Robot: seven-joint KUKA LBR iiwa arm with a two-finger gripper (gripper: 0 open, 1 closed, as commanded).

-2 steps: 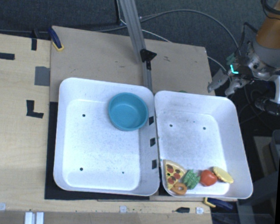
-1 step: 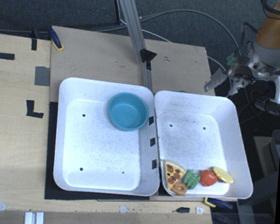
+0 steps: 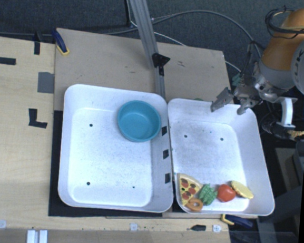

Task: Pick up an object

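The two-finger grey pincer point(image 3: 231, 103) hangs over the far rim of the right-hand shallow white plastic bin point(image 3: 255, 154), its fingers spread apart with nothing between them; one finger point(image 3: 220, 100) points down-left, the other point(image 3: 245, 107) sits just beside the bin's far edge. Behind it the grey arm with its orange band point(image 3: 286, 43) reaches in from the right, wrist bent downward and slanted toward the bin's far corner.

The candidate objects lie well apart from the pincer, clustered along the near wall of the same bin: a flat toy pizza slice with red spots point(image 3: 188, 189); a small green leafy toy vegetable point(image 3: 207, 193) touching it; a round red toy tomato point(image 3: 226, 193); a yellow curved toy piece point(image 3: 242, 190) just beside the tomato. A round blue plastic bowl point(image 3: 139, 121) rests in the far part of the left-hand white bin point(image 3: 80, 154); both bins stand on the pale wooden tabletop point(image 3: 13, 132).

Judgement: the step in hand is the approach, with no grasp begun; the next move calls for travel across the bin toward the near wall, then a descent over one item; the crowding against the wall may hinder finger placement.
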